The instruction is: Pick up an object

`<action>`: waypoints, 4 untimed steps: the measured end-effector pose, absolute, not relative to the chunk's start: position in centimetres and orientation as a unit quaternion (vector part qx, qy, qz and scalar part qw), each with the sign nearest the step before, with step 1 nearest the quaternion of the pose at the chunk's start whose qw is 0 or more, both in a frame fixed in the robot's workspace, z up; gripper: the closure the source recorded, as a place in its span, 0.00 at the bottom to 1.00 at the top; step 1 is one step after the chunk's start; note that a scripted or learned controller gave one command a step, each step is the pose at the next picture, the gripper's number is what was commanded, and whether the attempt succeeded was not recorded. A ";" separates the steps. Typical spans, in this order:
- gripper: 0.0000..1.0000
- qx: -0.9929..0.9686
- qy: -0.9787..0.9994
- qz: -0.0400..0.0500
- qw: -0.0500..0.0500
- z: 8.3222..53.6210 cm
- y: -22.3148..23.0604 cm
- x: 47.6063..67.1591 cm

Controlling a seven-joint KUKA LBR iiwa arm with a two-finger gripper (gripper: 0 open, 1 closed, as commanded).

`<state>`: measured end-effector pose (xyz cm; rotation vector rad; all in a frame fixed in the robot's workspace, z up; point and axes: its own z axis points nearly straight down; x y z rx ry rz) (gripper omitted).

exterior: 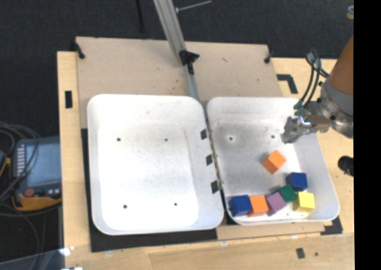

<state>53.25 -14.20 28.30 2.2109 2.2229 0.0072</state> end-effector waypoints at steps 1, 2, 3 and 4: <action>1.00 0.705 0.709 0.000 0.001 27.7 -8.6 55.9; 1.00 0.705 0.709 0.000 0.001 25.8 -4.1 58.3; 1.00 0.705 0.709 0.001 0.001 25.4 1.5 59.6; 1.00 0.705 0.709 0.000 0.001 23.7 5.8 61.6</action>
